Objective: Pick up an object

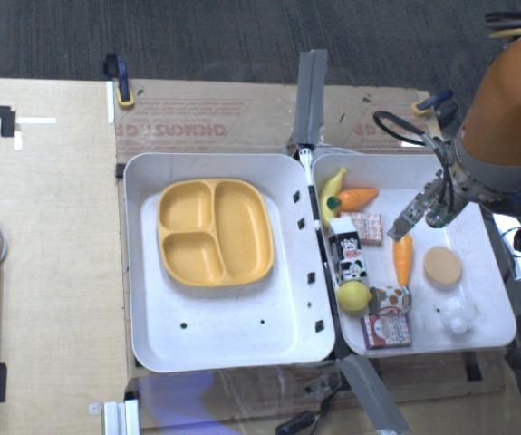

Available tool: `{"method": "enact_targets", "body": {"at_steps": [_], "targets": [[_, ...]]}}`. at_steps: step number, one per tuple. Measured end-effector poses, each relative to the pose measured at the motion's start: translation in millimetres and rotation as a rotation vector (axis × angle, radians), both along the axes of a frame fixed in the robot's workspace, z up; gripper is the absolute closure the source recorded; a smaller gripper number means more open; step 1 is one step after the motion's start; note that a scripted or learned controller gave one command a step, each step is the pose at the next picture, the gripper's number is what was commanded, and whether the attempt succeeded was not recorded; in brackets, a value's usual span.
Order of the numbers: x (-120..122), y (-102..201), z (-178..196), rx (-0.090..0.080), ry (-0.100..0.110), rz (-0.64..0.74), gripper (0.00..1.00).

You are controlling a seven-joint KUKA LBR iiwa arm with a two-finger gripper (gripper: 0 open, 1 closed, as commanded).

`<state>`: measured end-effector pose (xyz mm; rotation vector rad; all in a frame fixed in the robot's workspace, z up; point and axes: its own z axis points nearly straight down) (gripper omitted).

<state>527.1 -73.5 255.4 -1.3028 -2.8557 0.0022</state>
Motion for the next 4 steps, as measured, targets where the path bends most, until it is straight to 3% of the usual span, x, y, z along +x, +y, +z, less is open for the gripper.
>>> {"method": "enact_targets", "body": {"at_steps": [1,2,3,4], "targets": [[2,-1,6,0.000,0.003,-0.003,1.00],[-47,-34,125,-0.002,-0.003,0.040,1.00],[-44,-35,132,-0.003,-0.001,0.041,1.00],[-48,-28,-124,0.001,-0.003,0.059,1.00]]}}
